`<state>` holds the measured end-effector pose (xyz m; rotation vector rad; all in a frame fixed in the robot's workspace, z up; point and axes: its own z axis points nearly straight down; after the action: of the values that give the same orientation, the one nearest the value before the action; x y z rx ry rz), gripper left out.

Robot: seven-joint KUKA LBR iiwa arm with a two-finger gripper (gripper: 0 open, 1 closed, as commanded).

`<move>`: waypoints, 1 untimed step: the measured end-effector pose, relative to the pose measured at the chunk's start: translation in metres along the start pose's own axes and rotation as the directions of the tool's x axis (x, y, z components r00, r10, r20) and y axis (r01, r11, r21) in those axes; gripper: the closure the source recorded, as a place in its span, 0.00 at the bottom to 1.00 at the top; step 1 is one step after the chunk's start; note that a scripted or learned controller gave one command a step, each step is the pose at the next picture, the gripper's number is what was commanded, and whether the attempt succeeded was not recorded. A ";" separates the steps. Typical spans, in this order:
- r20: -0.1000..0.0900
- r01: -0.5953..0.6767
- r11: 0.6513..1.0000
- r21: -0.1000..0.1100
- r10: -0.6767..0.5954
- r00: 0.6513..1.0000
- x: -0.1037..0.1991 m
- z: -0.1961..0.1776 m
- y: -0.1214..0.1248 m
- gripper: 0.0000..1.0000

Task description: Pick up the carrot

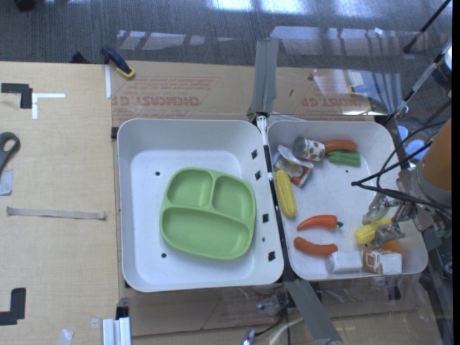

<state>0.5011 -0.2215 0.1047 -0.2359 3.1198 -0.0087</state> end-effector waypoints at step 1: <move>-0.006 -0.070 0.998 -0.004 0.070 0.998 0.003 -0.086 0.000 1.00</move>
<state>0.4971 -0.2213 0.1907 -0.1264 3.1322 -0.0028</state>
